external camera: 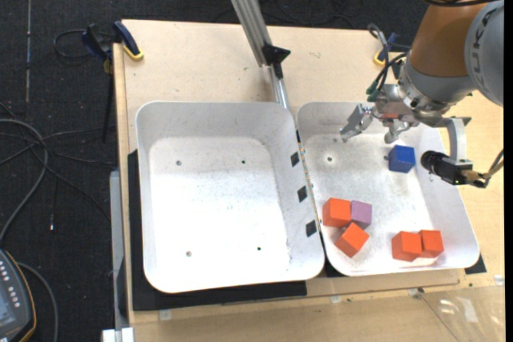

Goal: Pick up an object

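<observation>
We see matt white plastic bins (216,196), a pale wooden bench (200,52), and beside the gripper (377,122) a smooth matt blue cube (401,158).

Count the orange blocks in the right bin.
4. One orange cube beside the small purple cube, one just below them, and two touching side by side near the bin's lower right corner. None looks hidden.

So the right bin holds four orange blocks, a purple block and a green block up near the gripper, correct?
Not quite: the block near the gripper is blue, not green, as the camera view shows. The rest stands: the right bin holds four orange blocks and a purple block.
</observation>
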Action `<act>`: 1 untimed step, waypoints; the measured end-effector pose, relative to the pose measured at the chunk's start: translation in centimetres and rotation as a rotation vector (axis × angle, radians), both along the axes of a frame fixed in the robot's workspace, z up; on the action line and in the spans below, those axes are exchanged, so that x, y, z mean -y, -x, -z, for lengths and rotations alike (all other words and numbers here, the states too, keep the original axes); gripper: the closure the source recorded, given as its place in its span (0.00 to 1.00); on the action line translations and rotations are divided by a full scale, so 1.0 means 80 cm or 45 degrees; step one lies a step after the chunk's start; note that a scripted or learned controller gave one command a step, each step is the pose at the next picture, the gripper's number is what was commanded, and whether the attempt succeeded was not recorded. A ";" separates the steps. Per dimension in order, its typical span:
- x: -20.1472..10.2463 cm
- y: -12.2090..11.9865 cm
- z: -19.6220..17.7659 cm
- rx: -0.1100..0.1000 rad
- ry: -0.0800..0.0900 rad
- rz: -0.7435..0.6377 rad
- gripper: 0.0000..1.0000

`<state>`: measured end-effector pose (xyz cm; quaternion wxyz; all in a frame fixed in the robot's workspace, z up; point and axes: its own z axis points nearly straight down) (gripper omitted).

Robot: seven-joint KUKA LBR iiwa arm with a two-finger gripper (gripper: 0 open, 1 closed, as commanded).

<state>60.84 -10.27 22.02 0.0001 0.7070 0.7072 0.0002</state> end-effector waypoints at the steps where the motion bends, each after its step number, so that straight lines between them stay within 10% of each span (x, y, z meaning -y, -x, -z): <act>1: 0.014 0.105 0.086 -0.015 -0.002 0.006 0.00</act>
